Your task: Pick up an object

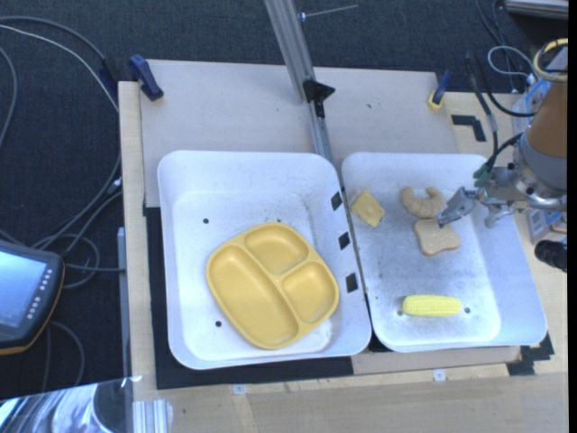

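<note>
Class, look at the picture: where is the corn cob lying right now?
The corn cob lies in the right bin, near its front edge, below the toast-like piece and apart from it.

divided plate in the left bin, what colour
Yellow; the divided plate shows best in the camera view.

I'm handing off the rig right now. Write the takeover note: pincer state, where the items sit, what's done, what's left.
Pincer: low over the right bin, near its upper right, one finger tip beside the toast-shaped piece. Nothing visibly between the fingers; open or shut cannot be told.
Right bin: yellow wedge at upper left, tan curled piece just above the toast piece, corn cob near the front edge.
Left bin: yellow divided plate.
Done: no pick confirmed.
Left: grasp and lift one item; the toast piece is nearest.
</note>
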Controlling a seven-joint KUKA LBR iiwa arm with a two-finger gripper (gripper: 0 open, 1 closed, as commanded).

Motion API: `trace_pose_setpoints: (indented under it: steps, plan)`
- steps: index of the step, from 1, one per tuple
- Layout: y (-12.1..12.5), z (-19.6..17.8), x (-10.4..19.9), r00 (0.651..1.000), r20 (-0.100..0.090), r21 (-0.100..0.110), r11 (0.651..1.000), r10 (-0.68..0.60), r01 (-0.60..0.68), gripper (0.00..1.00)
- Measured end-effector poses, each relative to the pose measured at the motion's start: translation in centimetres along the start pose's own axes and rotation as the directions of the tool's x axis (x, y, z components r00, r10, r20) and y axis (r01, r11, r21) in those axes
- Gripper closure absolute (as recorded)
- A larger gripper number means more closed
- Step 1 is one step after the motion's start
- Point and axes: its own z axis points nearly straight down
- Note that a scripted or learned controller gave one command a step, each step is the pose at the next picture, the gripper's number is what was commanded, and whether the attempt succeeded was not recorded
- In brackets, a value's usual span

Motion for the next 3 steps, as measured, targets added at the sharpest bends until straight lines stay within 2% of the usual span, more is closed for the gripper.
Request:
trace_pose_setpoints:
  steps: [1,3]
  plan:
    - [0.0,0.0,0.0,1.0,0.0,0.0,1.0,0.0,0.0,0.0]
    - [-1.0,10.4,0.6,1.0,-0.001,0.004,1.0,0.001,-0.001,0.0]
